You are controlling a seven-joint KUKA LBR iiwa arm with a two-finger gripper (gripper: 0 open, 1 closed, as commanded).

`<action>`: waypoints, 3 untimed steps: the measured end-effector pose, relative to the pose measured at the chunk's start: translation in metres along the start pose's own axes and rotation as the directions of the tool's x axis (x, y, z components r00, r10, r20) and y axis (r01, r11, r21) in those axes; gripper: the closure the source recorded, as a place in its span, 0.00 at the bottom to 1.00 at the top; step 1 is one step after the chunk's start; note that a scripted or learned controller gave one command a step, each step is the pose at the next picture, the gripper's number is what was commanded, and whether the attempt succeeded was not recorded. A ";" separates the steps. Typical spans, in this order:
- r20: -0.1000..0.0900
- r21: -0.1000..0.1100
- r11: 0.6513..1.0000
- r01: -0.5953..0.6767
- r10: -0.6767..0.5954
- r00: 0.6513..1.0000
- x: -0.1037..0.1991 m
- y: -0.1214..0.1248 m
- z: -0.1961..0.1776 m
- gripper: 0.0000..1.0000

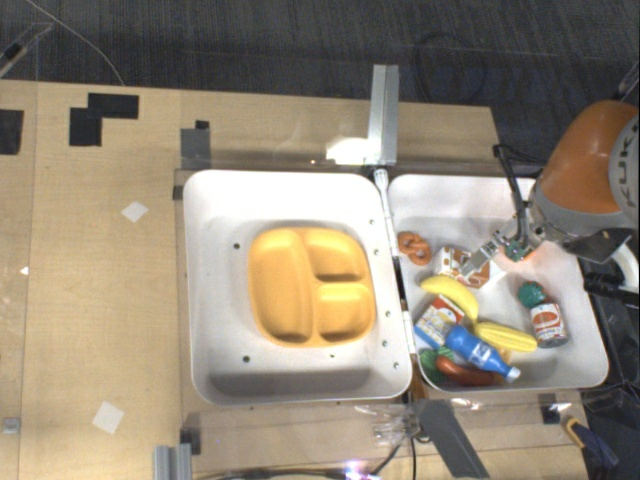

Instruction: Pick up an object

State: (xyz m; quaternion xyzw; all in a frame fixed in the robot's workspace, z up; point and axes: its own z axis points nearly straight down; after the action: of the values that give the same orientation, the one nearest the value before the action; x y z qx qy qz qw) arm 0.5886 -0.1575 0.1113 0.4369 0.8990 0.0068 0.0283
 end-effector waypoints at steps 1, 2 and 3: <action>0.000 0.000 1.000 0.000 0.000 1.000 0.000 0.000 0.000 0.00; -0.008 0.018 0.861 -0.508 0.508 0.861 -0.048 0.073 0.008 0.00; -0.012 0.027 0.882 -0.471 0.471 0.882 -0.050 0.069 -0.002 0.00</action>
State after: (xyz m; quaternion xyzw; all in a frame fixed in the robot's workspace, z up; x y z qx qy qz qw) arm 0.6741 -0.1542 0.1178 0.6424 0.7662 0.0070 0.0126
